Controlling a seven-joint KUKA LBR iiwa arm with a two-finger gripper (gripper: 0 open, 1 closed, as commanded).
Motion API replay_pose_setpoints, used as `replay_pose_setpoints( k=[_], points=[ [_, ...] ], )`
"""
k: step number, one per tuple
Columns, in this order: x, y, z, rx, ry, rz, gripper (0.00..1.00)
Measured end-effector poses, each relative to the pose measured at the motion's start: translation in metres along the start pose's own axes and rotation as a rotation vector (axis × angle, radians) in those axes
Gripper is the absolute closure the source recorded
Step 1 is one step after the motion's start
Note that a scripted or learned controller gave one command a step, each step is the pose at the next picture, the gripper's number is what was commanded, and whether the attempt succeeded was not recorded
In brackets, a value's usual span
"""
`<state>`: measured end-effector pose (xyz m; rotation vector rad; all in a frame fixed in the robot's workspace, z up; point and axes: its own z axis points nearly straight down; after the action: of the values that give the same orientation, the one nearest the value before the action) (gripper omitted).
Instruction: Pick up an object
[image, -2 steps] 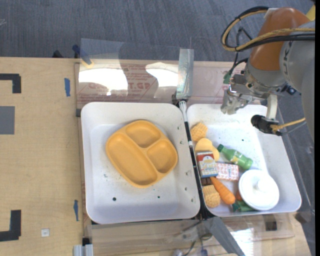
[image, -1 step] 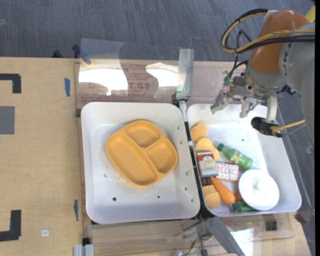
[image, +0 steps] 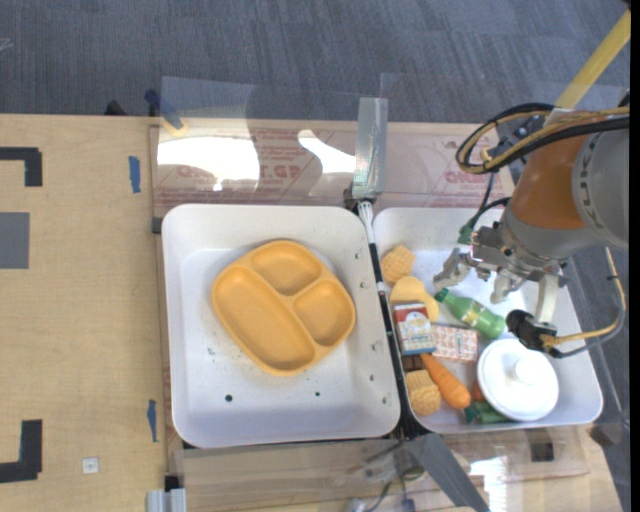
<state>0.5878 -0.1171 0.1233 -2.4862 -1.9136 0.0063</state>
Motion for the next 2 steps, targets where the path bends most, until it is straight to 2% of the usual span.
replay_pose_setpoints(
  k=[1,2],
  points=[
    [-0.0075,-0.0283,0.0347,-0.014,0.000,-0.003,0.00],
    [-0.0064,-0.0278,0.0251,-0.016,0.002,-0.002,1.00]
  ],
)
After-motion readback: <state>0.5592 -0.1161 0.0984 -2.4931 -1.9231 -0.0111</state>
